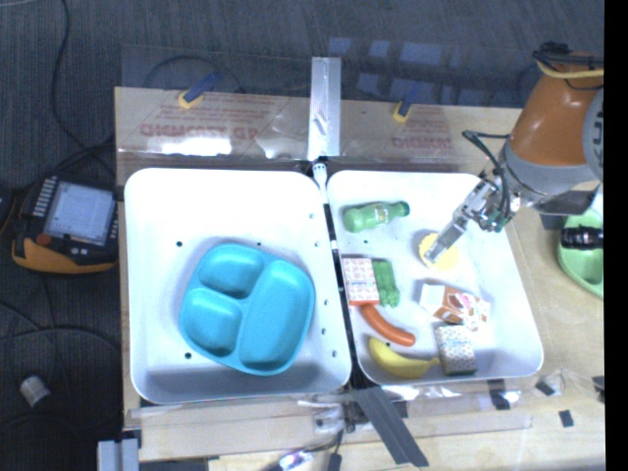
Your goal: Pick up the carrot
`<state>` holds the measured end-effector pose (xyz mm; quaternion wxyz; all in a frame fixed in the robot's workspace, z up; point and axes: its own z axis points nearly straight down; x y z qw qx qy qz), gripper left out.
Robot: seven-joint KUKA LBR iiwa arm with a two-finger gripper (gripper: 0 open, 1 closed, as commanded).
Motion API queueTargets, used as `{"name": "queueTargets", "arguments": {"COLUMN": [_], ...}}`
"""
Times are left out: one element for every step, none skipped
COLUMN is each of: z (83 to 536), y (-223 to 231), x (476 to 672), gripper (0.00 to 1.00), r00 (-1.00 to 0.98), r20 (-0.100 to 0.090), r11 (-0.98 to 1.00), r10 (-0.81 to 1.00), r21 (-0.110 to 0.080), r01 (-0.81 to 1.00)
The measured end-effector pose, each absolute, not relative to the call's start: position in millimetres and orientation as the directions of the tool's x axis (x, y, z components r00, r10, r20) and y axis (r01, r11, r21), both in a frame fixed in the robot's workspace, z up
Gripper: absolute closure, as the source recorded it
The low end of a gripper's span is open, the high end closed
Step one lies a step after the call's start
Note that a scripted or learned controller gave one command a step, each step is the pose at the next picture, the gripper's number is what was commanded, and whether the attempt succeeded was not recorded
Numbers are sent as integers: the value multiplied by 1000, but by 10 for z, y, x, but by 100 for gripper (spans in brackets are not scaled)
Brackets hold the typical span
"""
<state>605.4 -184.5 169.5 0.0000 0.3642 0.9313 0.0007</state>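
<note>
The carrot (386,325), orange-red and slim, lies slantwise in the lower middle of the right bin (510,263), just above a yellow banana (400,360). My gripper (445,239) reaches in from the right and hangs low over the bin's upper right part, its tip right at a small yellow object (439,253). It is well above and to the right of the carrot. Nothing shows as held.
The right bin also holds a green bottle (373,215), a patterned carton (358,280), a green item (387,284), a white-and-orange packet (457,305) and a small speckled box (455,348). A blue divided plate (247,307) sits in the left bin (157,224).
</note>
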Motion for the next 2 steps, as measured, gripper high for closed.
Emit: {"name": "queueTargets", "arguments": {"z": [2003, 3462], "y": [-1959, -1154], "x": [6214, 5989], "gripper": [0, 0], "r00": [-899, -981], "r20": [-4, -5], "r11": [899, 981], "r10": [439, 195], "r21": [0, 2], "r01": [439, 195]}}
